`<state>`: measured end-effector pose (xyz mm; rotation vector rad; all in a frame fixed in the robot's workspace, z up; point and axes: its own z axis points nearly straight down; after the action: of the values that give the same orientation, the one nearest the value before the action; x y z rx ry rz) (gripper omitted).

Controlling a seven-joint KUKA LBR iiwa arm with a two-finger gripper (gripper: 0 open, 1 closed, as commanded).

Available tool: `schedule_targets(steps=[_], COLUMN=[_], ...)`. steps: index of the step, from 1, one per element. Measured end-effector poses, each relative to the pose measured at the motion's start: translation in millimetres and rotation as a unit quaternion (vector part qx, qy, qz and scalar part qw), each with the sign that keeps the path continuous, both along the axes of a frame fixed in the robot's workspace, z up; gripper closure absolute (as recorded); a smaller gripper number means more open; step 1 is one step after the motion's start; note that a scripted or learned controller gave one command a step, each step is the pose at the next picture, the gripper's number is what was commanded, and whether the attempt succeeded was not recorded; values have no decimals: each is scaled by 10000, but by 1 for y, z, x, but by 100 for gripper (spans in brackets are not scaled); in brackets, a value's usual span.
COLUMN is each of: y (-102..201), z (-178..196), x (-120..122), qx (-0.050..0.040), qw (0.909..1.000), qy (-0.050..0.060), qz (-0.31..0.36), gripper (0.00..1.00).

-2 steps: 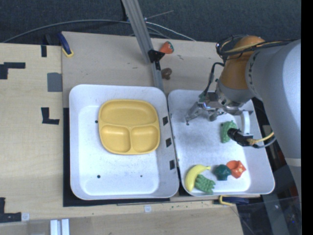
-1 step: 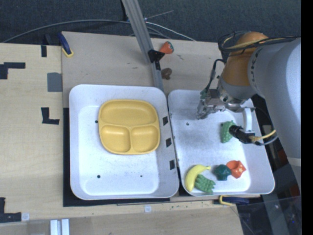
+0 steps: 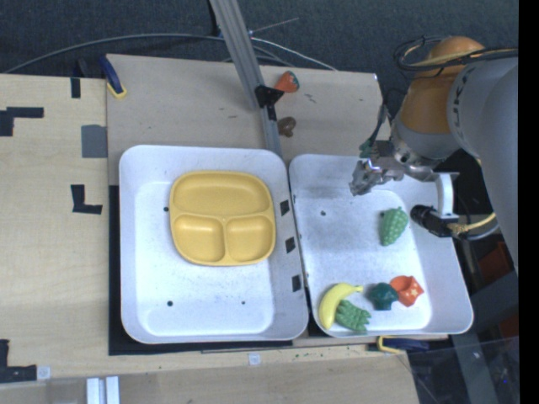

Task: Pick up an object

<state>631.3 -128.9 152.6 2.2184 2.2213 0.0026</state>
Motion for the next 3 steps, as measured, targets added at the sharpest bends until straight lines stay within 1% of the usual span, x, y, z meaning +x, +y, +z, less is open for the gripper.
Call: schedule_targets(steps=[1,2,3], y=[0,0,57], z=[63,103,92], x=[4,5,-17], qx=[-2,0,10], qw=[10000,10000,10000], qy=[-10,-4,32], qz=[0,3,23], gripper=[100,100,100])
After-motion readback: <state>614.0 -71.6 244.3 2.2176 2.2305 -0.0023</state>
